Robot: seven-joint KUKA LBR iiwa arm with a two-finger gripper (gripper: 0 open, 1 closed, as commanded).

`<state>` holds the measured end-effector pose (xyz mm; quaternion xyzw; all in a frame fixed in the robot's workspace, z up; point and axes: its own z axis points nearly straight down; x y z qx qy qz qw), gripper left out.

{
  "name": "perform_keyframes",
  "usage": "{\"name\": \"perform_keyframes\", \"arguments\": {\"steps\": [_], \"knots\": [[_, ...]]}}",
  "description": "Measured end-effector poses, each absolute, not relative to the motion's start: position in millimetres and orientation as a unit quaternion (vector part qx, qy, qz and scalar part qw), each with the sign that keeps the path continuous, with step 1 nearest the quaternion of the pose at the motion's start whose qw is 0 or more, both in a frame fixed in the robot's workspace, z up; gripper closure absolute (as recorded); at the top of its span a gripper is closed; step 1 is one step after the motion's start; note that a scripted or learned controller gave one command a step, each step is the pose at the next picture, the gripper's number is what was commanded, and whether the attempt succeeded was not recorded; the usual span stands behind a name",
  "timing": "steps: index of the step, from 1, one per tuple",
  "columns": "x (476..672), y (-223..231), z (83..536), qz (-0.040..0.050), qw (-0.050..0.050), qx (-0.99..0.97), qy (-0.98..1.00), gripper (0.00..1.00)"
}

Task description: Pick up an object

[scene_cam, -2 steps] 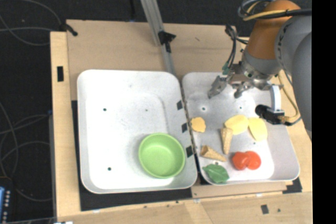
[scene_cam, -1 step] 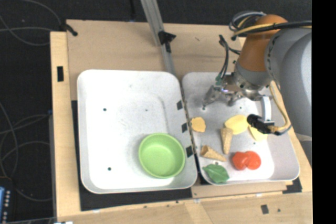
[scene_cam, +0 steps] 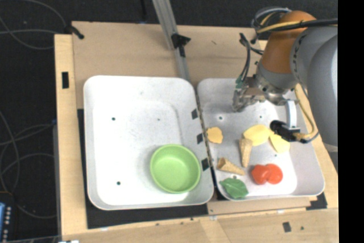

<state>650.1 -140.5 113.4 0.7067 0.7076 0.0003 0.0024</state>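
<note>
The right bin [scene_cam: 222, 99] holds several small items: a yellow round piece [scene_cam: 214, 135], a larger yellow piece [scene_cam: 257, 134] with another yellow slice [scene_cam: 279, 144] beside it, two tan cones [scene_cam: 245, 151] [scene_cam: 230, 167], a red tomato-like object [scene_cam: 266, 174] and a green leafy piece [scene_cam: 234, 187]. My gripper [scene_cam: 241, 101] hangs over the back part of this bin, above bare floor, behind the yellow pieces. Nothing shows between its fingers.
The left bin [scene_cam: 131, 105] holds a green bowl [scene_cam: 175, 168] near its front right corner. A metal pole [scene_cam: 162, 8] slants up from between the bins at the back. The arm's orange band [scene_cam: 281, 42] and grey body fill the right side.
</note>
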Motion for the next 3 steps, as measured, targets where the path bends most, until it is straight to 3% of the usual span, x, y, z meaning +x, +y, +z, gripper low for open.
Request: {"name": "perform_keyframes", "arguments": {"steps": [3], "knots": [[649.7,-141,277,0.0024,0.003,0.705,0.709,1.0]]}}
